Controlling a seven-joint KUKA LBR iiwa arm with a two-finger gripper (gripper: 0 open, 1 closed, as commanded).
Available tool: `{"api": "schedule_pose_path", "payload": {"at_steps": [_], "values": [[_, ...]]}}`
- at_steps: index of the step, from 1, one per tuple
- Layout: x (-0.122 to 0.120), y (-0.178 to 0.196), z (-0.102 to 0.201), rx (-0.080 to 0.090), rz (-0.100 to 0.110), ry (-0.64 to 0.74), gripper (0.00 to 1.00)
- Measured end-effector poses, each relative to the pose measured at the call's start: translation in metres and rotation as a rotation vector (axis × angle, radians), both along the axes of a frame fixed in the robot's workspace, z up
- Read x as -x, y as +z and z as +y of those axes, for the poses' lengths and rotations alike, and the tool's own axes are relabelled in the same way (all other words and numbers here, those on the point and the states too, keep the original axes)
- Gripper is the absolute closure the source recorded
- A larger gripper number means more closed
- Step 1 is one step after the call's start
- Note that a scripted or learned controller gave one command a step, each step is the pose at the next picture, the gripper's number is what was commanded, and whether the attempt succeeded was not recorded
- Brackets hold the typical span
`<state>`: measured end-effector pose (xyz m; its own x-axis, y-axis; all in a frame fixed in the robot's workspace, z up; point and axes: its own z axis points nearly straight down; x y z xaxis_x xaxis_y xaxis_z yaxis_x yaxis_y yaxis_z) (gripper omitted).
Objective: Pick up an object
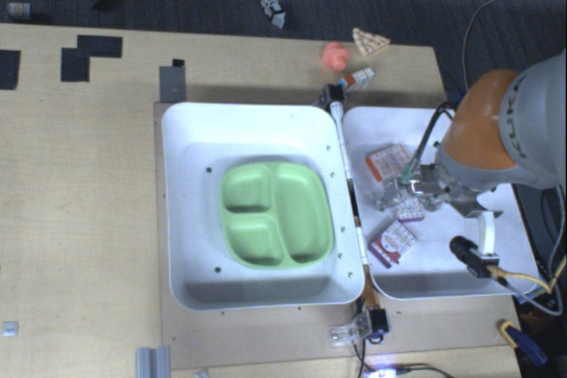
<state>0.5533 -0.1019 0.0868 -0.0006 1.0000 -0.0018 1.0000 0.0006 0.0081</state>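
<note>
So, the overhead camera: the pincer [401, 189] is down low over the right bin [425, 277], roughly in the middle of it, with the arm [496, 133] coming in from the right. Honestly can't tell how far open the pincer is, or whether it has hold of anything. It's too small and murky right at the tip.

Three little packets sit around it, all in that same bin. The orange-and-white packet [386, 162] is just up and to the left of the pincer, close by. The small pinkish packet [410, 211] is right below the pincer, pretty much tucked against it, though I can't say if they touch. The purple-and-white packet [392, 243] is a bit further down again, lying flat on the bin floor and slightly tilted.

Off to the pincer's left, across the shared rim, is the left bin [177, 190] with a green tray [275, 212] lying flat in the middle, three compartments facing up.

Further up from the pincer, out of the bins on the bench [80, 217], there's a pink ball [335, 56], with a small triangular thing [370, 41] just to its right. Both are well away from the pincer.
</note>
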Motion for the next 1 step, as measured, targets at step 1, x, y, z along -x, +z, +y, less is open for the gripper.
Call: {"api": "schedule_pose_path", "payload": {"at_steps": [1], "values": [[-0.0021, 0.0117, 0.0005, 0.0, -0.006, 0.001, 1.0]]}}
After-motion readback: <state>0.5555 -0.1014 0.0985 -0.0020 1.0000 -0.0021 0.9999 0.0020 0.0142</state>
